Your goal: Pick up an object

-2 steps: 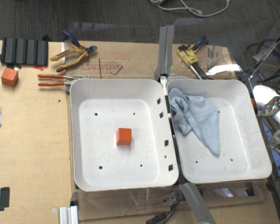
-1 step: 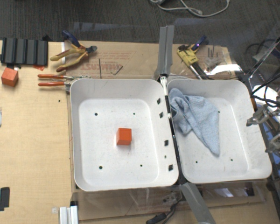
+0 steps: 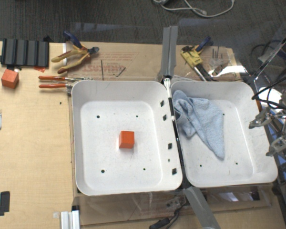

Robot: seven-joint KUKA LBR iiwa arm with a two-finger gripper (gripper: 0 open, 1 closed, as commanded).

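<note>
Two shallow white plastic bins sit side by side on the tabletop, the left bin (image 3: 86, 142) and the right bin (image 3: 248, 168) touching along a clipped seam so a thing can pass from one to the other. A small orange-red cube (image 3: 127, 140) rests flat near the middle of the left bin, well apart from every wall, which leaves room on all sides for a grasp. A crumpled pale blue cloth (image 3: 202, 120) lies in the right bin, bunched against the seam and trailing toward the centre. At the right edge some metal parts and cables (image 3: 271, 128) show beside the right bin; whether the jaws are apart or together I cannot tell. Nothing looks lifted yet.
</note>
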